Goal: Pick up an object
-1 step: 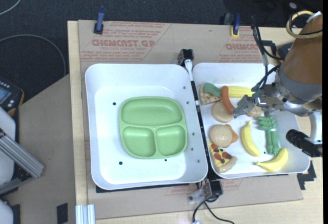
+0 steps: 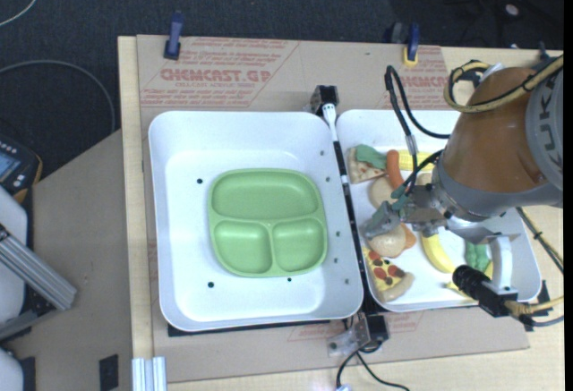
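You are watching the arm (image 2: 501, 139) reaching down into the right bin (image 2: 528, 273), its gripper (image 2: 394, 217) hanging low over the toy food piled near the divider. The jaws are standing apart, straddling nothing I can confirm; a pale rounded piece (image 2: 388, 242) is lying just below them, touching a pizza slice (image 2: 387, 275). A banana (image 2: 437, 253) is lying just beside that piece, on its arm side, and a hot dog (image 2: 395, 167) is sitting farther up the bin. The left bin (image 2: 170, 228) is carrying a green divided plate (image 2: 267, 221). You are likely seeing the approach step, not the grasp. Next, the jaws are going to need lowering around the pale piece, then closing before any lift.
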Tool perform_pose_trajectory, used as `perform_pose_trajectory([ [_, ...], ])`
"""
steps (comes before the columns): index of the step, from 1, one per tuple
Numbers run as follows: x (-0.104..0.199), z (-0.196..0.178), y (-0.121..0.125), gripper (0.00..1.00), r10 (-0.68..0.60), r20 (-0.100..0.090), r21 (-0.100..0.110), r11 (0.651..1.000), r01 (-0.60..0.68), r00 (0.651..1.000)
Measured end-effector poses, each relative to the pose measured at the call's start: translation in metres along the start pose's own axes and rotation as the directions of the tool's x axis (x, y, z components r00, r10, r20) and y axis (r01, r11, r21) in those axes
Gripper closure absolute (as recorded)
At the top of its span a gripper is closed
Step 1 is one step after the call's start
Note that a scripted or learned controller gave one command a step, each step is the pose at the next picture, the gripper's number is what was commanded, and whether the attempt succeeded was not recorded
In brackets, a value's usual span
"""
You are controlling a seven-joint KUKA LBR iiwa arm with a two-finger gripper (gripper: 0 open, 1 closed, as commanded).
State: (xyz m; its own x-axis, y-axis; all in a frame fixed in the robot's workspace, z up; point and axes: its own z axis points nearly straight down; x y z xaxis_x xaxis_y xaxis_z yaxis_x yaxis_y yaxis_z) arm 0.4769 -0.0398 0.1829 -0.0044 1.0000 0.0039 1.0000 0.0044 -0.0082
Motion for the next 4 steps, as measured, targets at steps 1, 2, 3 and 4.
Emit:
perform_pose_trajectory([
  [1, -0.124, 0.101, 0.002, 0.00, 0.011, 0.005, -0.005, 1.000, -0.011, 1.000],
  [2, -0.163, 0.096, 0.074, 0.00, -0.001, -0.004, -0.011, 1.000, 0.001, 1.000],
  [3, -0.086, 0.098, -0.001, 0.00, 0.002, -0.002, 0.000, 1.000, -0.002, 1.000],
  [4, -0.090, 0.088, 0.002, 1.00, 0.005, 0.004, -0.009, 1.000, -0.005, 1.000],
])
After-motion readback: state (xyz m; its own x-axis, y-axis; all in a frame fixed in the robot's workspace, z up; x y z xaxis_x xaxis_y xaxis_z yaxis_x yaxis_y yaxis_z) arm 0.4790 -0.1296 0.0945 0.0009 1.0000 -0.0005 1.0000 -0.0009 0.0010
